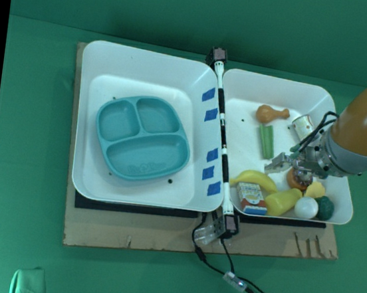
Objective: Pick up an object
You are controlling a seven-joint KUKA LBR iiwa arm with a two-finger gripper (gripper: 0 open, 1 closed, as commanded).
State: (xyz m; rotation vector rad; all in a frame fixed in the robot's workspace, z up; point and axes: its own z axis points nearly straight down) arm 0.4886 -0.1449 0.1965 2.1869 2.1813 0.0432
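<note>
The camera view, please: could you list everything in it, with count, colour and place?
Bins: two, white, side by side on the bench.
Divided plate: one, teal, three compartments, in the left bin.
Drumstick: one, brown, upper right bin.
Green stick: one, right bin, below the drumstick.
Banana: one, yellow, lower right bin.
Small carton: one, white and red, under the banana.
Yellow piece: one, beside the carton.
White ball: one, lower right corner.
Dark green ball: one, beside the white ball.
Blue tape marks: five, left bin's right wall.
Arm: one, grey and orange, from the right.
Gripper: one, low over the right bin.
</note>
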